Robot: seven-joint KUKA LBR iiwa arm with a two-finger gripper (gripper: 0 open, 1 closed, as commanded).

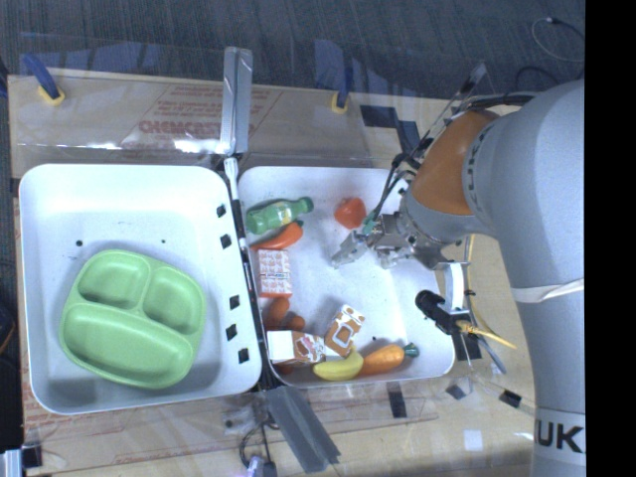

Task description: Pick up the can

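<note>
The can point(275, 271), with a red and white label, lies against the left wall of the right bin point(397, 182). My gripper point(368, 253) hangs over the middle of that bin, to the right of the can and apart from it. Its two metal fingers point(345, 252) stand open with nothing between them. A small red tomato point(350, 212) sits just behind the gripper.
Around the can lie a green bottle point(278, 214), a red-orange pepper point(282, 236) and brown sausages point(282, 313). A small carton point(344, 330), a banana point(338, 368) and a carrot point(384, 358) lie along the front wall. The left bin holds a green divided plate point(134, 316).
</note>
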